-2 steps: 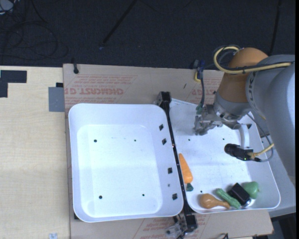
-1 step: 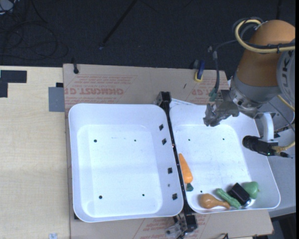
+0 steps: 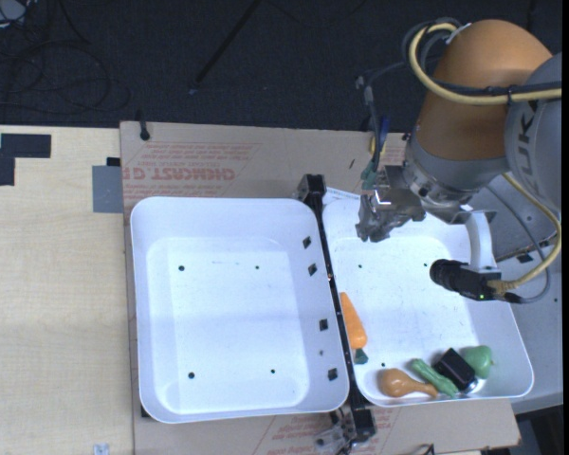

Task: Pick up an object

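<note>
Tool [image 3: 372,227] over right bin's [image 3: 512,335] far-left corner, toys along near edge

A light wooden bench [image 3: 47,292] carries a brown cardboard sheet [image 3: 237,159]. Two shallow white bins sit side by side on the cardboard: the left bin [image 3: 152,330] and right bin [image 3: 398,282], touching.

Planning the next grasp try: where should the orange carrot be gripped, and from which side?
Grip the carrot across its middle, coming straight down. It lies flat and long beside the right bin's left wall, apart from the other items; that wall may crowd one finger.
</note>
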Robot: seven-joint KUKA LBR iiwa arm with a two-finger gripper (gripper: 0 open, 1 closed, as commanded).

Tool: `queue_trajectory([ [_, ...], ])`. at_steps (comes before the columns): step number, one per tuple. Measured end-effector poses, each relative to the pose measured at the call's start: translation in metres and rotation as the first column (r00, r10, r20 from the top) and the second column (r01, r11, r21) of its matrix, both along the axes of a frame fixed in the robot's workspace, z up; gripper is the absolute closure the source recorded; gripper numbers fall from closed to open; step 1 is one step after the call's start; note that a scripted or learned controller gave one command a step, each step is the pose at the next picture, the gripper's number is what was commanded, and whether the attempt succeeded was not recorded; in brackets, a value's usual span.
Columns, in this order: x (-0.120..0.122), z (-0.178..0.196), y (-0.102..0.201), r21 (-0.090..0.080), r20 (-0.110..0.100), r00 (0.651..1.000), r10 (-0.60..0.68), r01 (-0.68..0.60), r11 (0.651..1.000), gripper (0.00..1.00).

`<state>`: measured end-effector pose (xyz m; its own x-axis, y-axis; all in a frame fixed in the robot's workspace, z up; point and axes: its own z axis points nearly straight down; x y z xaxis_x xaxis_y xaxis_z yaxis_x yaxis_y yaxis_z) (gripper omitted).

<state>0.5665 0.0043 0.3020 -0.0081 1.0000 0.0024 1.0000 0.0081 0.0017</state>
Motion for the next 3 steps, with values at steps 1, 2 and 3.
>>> queue_trajectory([
  [1,-0.023,0.013,0.083,0.0,-0.004,1.0,0.001,-0.001,1.0,1.0],
  [2,-0.022,0.021,0.078,-0.003,-0.007,1.0,-0.004,0.004,1.0,1.0],
  [3,-0.061,0.063,0.143,0.0,-0.002,1.0,0.0,0.0,1.0,1.0],
])
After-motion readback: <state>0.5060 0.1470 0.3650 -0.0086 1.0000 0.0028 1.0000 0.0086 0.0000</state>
